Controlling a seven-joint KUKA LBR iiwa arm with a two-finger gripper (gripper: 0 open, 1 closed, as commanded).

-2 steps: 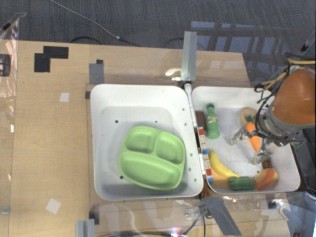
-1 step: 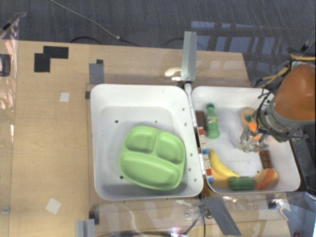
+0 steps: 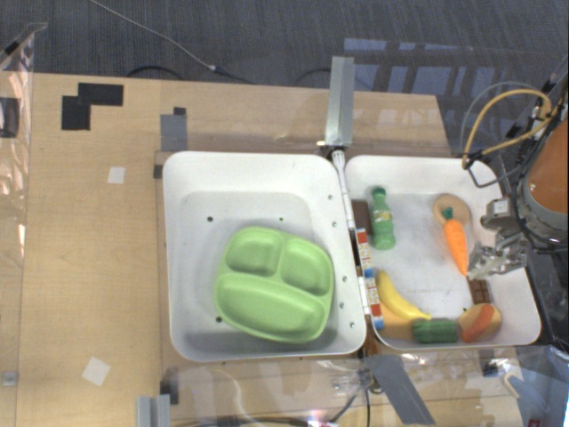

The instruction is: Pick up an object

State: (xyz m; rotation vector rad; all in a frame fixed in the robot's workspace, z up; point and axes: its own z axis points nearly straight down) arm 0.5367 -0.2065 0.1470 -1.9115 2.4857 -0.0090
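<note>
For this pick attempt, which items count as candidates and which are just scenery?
Candidates, right bin: green bottle, carrot, banana, green block, red-orange piece; pincer beside the carrot.

Scenery: green divided plate in left bin, cables.

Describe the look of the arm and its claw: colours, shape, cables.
The arm enters at the right edge, with a rounded orange band above grey and dark wrist parts. Yellow and black cables loop in arcs above it, over the bench. The claw is a small silvery metal assembly with thin parts, sitting over the right bin's right rim. Its finer details are too small to make out.
</note>
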